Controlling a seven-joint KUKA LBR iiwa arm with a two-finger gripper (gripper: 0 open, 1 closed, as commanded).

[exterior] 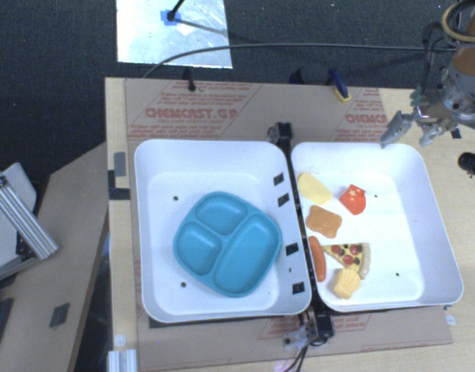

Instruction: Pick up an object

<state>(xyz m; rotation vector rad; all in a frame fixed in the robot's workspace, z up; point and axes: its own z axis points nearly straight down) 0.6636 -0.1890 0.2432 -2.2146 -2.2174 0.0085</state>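
Above the right bin's far right corner, the hand hangs with its two fingers spread, pinching nothing. Inside that bin, along its left side, lie a yellow piece, a red piece, an orange piece, a sausage, a pizza slice and a corn cob. Left bin holds a blue tray. Both bins sit on the desk.
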